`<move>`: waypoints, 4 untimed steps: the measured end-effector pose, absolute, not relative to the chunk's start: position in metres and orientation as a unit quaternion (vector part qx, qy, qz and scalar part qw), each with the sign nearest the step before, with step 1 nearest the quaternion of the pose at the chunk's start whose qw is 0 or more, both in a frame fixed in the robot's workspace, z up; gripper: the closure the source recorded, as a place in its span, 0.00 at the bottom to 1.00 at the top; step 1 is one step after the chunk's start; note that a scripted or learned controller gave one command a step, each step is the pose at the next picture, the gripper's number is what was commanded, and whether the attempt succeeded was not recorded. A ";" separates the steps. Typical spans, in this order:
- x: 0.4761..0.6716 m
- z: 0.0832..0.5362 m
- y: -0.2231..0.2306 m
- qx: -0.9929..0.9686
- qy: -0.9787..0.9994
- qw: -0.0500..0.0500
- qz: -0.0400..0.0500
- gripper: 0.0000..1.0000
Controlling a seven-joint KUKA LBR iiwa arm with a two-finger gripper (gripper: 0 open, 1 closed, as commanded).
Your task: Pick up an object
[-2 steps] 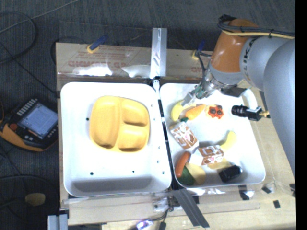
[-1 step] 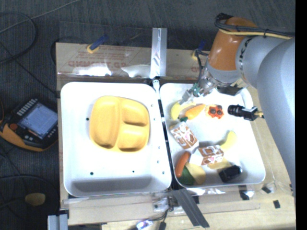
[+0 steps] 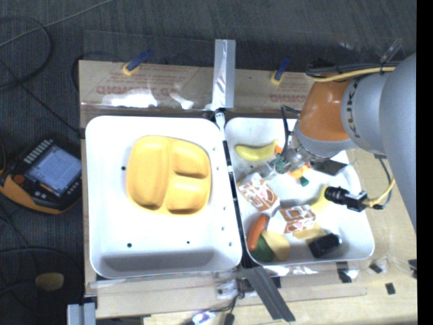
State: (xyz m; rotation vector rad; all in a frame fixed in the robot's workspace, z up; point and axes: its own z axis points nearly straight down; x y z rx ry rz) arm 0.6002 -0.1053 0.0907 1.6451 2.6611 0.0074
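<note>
Banana [image 3: 255,152] lies at twelve o'clock in the right bin [image 3: 362,246], tool [image 3: 284,160] just at its three o'clock, grip unreadable. Reach step, I'd say; next comes a clean descent. Yellow divided tray [image 3: 168,174] fills the left bin [image 3: 108,249].
</note>
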 end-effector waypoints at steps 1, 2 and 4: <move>0.661 0.180 -0.039 0.728 0.686 -0.001 -0.004 1.00; 0.598 0.130 -0.124 0.671 0.742 -0.003 -0.003 1.00; 0.666 0.180 -0.067 0.737 0.675 -0.001 -0.004 1.00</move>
